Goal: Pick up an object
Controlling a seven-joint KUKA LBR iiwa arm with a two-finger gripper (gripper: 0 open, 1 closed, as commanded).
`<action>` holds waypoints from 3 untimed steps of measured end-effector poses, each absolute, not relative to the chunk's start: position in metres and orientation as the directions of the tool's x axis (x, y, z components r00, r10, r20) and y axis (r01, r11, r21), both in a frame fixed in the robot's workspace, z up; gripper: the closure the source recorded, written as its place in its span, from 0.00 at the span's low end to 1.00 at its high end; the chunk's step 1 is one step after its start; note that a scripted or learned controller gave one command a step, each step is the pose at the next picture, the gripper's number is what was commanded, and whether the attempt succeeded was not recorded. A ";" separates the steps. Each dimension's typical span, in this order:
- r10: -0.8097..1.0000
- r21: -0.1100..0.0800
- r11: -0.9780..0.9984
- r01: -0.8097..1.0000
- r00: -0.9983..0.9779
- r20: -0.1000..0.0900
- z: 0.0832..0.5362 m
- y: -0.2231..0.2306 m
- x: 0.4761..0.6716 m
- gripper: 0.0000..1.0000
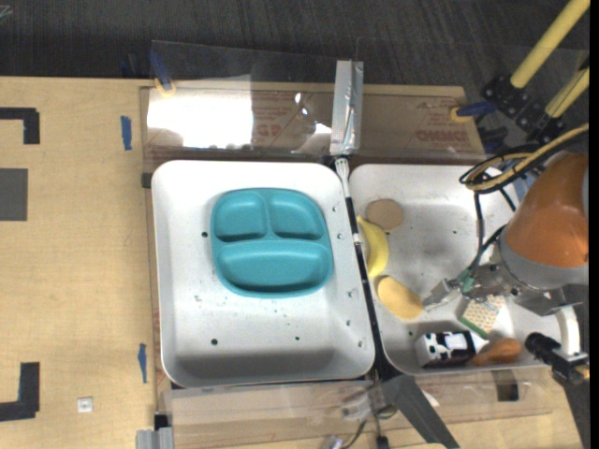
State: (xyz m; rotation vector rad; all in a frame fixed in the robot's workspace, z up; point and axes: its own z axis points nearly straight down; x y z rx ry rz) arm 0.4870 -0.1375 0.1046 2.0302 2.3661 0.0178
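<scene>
Camera view: the arm [550,237] comes in from the right, its orange band above the grey wrist, and its jaws sit low over the right bin [426,190], in the bin's near right part. They show as a tangle of grey metal, and I cannot tell whether they are released or clenched; nothing can be seen gripped between them.

The things to be picked all lie in that same bin. Just left of the jaws, close but apart from them as far as I can tell, is a rounded yellow lump [400,298]. Beyond the lump, up and left of the jaws, a banana [375,247] lies along the bin's left wall, and past its far end lies a tan disc [384,215]. Right under the jaws, on their near side, is a small checkered green-and-white piece [481,317]; I cannot tell whether it touches them. Nearer the front wall than the jaws lies a black-and-white object [447,345], and to its right an orange piece [502,349], too small to name.

Well apart to the left of the jaws, across the walls where the two bins meet, the left bin [178,279] holds a teal divided plate [271,242] lying flat near its middle.

Both bins rest on the wooden desk [65,251]. Behind them, far from the jaws, stands a cardboard strip [412,124]. Black cables [485,178] loop above the arm, and yellow poles [562,21] cross the upper right corner.
</scene>
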 end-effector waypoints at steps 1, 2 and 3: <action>0.953 0.012 0.304 0.952 -0.304 -0.007 0.089 -0.116 0.532 0.00; 0.954 0.010 0.299 0.954 -0.299 -0.003 0.089 -0.111 0.496 0.00; 0.807 0.004 0.590 0.807 -0.590 -0.004 0.158 -0.100 0.536 0.00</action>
